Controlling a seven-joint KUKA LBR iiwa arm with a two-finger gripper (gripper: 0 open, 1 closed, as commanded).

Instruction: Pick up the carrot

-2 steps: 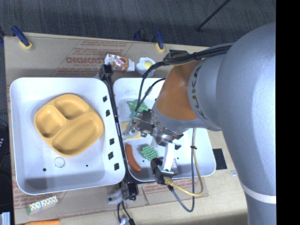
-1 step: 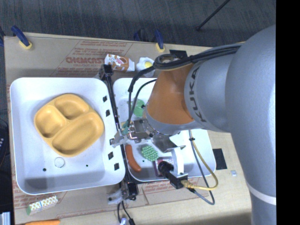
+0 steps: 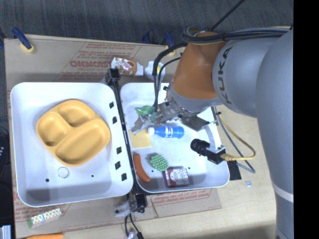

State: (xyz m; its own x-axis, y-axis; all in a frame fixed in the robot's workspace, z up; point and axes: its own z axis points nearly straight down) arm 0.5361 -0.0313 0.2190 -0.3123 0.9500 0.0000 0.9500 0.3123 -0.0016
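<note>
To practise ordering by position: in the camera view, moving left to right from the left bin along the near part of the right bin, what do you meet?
Yellow divided plate → orange-red sausage-shaped piece → green dotted piece → dark red packet.

2 white bins (image 3: 25, 173) look smooth glossy plastic, yellow plate (image 3: 73, 131) matt plastic, w/ rough cardboard sheet (image 3: 84, 59) beneath.

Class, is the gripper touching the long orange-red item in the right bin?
Apart. The camera view shows the gripper up by the green item, with the yellow slice lying between it and the orange-red item.
</note>
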